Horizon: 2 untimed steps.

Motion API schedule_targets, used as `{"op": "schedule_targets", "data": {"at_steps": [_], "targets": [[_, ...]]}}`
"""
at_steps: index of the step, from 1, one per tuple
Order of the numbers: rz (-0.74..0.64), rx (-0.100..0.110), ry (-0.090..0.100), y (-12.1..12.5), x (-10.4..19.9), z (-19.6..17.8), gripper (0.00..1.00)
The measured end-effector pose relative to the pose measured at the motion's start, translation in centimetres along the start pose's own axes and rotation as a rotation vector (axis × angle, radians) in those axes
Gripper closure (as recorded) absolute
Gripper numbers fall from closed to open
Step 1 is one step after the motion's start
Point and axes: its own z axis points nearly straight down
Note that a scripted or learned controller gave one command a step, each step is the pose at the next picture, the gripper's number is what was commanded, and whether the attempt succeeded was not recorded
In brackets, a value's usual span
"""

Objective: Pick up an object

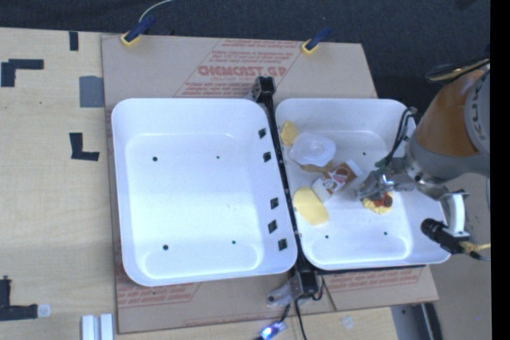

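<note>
I am reaching in from the right; my gripper (374, 189) is down low in the right bin (351, 251), near its right side; I cannot tell how it is set, because it looks small and dark from up here; a little yellow and red thing (380, 205) lies right under its tip, touching it or just beside it, and I cannot tell which; I cannot see that I have hold of it. More things lie to the left of my gripper in the same bin; a brown and white packet (336, 178) is just beside it; a clear crumpled wrapper (312, 149) sits above that; a yellow lump (311, 207) lies near the wall between the bins; a small yellow piece (288, 132) is up by the same wall. The left bin (191, 267) sits beside it; both rest on a cardboard sheet (231, 68).
</note>
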Motion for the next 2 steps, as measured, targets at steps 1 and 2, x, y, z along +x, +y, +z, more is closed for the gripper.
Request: {"op": "schedule_targets", "data": {"at_steps": [1,2], "targets": [[-0.001,-0.014,0.001,-4.2,-2.0,0.7,1.00],[-0.008,-0.003,0.002,-0.4,4.5,-9.2,1.00]]}}
